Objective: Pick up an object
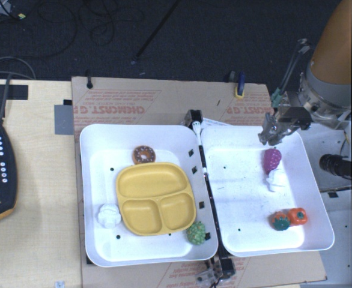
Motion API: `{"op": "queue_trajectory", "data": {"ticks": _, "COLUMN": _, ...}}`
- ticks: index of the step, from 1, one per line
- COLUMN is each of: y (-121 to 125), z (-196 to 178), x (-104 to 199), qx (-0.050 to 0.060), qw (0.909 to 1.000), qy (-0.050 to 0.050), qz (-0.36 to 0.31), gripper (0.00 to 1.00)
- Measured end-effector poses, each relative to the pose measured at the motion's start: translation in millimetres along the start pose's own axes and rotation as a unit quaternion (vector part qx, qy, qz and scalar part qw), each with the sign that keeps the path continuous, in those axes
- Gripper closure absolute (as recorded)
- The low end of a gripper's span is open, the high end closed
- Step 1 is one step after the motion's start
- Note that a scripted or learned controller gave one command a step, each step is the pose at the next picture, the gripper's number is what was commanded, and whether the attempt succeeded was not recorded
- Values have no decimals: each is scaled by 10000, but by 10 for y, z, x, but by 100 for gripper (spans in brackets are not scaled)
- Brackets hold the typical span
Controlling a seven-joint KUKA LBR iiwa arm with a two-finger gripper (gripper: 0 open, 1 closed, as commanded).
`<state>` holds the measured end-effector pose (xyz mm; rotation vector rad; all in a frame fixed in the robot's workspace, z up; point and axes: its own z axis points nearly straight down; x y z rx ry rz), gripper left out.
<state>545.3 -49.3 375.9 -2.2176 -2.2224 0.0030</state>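
Two white bins (254, 245) sit on a cardboard-covered counter (164, 101) against dark floor. The hand (272, 132) hovers at the right bin's far edge, its grip unreadable. The purple grape toy (271, 159) lies just near of it.

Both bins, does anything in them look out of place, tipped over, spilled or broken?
Nothing stands out. In the left bin the yellow divided plate lies flat, with a donut, a white object and a green toy around it. In the right bin the purple toy and orange-green toy lie loose. No spill or damage shows.
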Motion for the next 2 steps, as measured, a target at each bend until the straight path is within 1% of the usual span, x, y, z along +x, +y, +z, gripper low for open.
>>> {"op": "queue_trajectory", "data": {"ticks": 1, "y": -226, "z": 102, "x": 381, "qx": 8, "qw": 10000, "qy": 6, "qz": -4, "gripper": 100}}
{"op": "queue_trajectory", "data": {"ticks": 2, "y": -704, "z": -237, "x": 1306, "qx": -13, "qw": 10000, "qy": 16, "qz": -36, "gripper": 100}}
